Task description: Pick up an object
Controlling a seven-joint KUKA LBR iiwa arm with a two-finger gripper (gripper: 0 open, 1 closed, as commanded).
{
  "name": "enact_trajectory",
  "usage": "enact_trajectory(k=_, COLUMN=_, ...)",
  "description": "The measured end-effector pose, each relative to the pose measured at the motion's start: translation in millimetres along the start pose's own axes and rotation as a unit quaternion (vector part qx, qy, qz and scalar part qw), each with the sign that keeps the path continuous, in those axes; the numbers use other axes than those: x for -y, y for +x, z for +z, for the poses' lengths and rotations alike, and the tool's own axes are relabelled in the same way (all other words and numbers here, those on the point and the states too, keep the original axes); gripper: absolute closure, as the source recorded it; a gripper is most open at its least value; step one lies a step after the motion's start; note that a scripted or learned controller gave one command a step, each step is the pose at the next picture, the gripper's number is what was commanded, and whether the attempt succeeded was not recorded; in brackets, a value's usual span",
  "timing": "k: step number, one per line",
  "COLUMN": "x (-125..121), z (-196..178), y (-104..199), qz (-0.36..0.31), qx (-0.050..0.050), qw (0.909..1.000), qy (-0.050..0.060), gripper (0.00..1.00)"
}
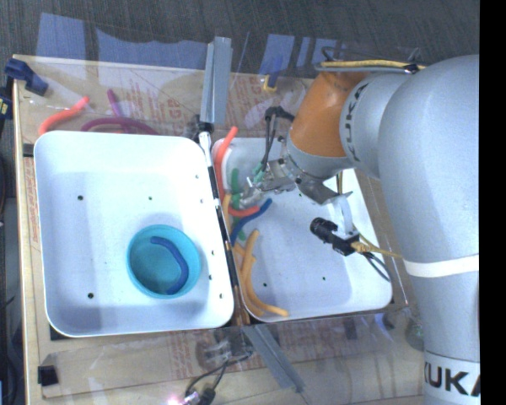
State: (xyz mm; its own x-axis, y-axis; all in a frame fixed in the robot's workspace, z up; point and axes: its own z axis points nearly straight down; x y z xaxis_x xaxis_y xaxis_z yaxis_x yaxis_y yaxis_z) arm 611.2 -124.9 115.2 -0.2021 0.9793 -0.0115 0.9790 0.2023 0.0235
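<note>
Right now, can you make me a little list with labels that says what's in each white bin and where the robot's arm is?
left bin: a blue bowl, sitting near the bin's front right corner
right bin: bendy strips in orange, red, green and blue, piled along its left side
arm: reaches in from the right, over the right bin
gripper: low over the pile of strips

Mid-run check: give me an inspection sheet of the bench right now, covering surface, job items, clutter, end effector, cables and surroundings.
Surface: wooden bench bearing two shallow white bins, left bin, right bin.
Job's things: round blue plastic bowl in left bin; yellow, red, green and blue flexible tubes along right bin's left side.
Clutter: orange tube and magenta tube on bench behind left bin.
End effector: over the tube pile; grip unclear.
Cables: black cable at wrist.
Surroundings: dark carpet.
</note>
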Motion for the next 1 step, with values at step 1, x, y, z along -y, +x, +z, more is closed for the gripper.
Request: enact_trajectory(k=1, x=0.0, z=0.0, y=-0.1, qz=0.0, qx=0.0, qw=1.0, qy=0.0, gripper=0.0)
